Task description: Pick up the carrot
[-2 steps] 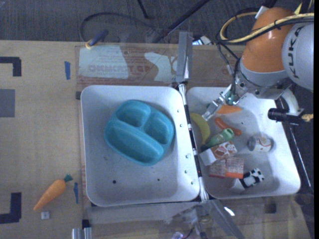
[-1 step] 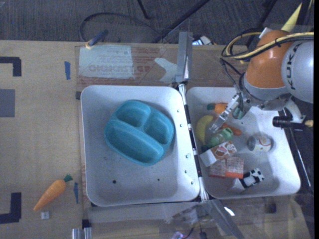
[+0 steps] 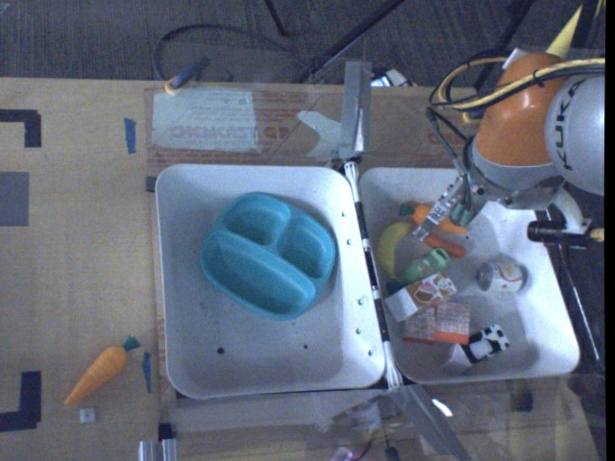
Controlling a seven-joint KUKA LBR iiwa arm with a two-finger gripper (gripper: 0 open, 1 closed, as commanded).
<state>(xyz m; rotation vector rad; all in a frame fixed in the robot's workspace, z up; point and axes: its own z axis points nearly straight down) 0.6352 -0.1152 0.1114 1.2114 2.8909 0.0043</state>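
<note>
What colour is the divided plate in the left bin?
Teal blue; the divided plate shows plainly in the camera view, lying in the left bin.

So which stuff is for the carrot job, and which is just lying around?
For the job:
- carrot, on the bench outside the bins
- tool, over the right bin

Just lying about:
- blue divided plate in the left bin
- lemon
- toy cow
- small boxes

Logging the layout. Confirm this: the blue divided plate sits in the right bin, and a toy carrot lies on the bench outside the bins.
Wrong bin. The camera view shows the blue divided plate in the left bin. The toy carrot does lie on the bench outside the bins.
</note>
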